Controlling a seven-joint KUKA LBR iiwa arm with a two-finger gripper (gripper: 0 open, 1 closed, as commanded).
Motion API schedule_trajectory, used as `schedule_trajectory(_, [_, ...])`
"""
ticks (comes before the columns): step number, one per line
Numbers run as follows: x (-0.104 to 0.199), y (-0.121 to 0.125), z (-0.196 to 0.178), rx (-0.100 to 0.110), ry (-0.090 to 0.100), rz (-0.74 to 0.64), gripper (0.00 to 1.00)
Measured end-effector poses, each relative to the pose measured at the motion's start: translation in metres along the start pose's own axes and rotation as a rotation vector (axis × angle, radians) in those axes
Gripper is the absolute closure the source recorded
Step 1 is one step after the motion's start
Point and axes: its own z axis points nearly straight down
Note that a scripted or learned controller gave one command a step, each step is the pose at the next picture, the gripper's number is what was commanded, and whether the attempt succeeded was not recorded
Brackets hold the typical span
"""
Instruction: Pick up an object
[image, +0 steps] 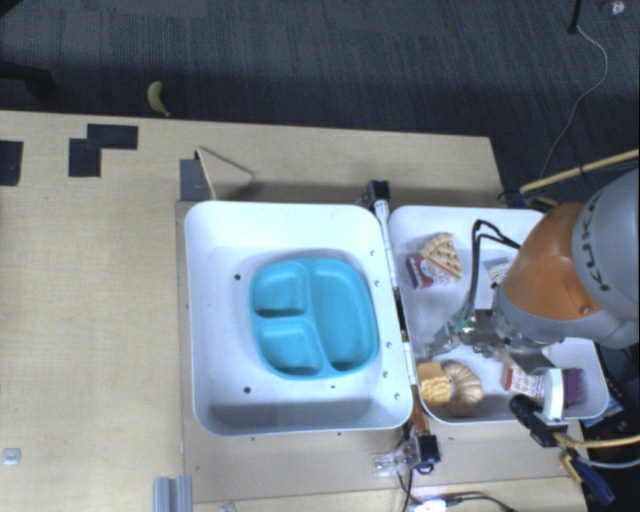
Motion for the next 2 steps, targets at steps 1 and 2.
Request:
schedule_trajectory(1, [0.001, -0.003, 0.012, 0.007, 0.000, 0.001, 0.00])
schedule_trajectory(2, [0.001, 0.000, 0.000, 0.000, 0.000, -0.002, 1.00])
